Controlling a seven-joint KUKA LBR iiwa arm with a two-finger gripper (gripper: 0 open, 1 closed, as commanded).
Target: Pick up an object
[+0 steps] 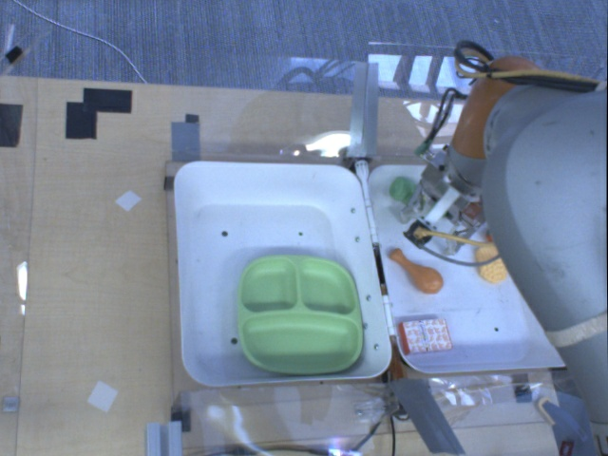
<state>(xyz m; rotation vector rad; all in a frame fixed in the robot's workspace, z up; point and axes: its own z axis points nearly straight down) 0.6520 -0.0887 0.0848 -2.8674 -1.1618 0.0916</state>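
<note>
My gripper (439, 200) hangs low over the far part of the right bin (475, 323), under the grey arm that comes in from the right. Just to its left lies a small green object (403, 189), close to the gripper. An orange drumstick-shaped toy (418, 271) lies below the gripper near the bin's left wall. A tan cracker-like piece (492, 270) sits to the right, partly under the arm. Near the front edge of this bin lies a red and white packet (425, 334). I see nothing held by the gripper.
The left bin (195, 255) holds a green divided plate (300, 313) at its front. A metal post (363, 112) stands behind the wall between the bins. The arm's bulk covers the right bin's right side.
</note>
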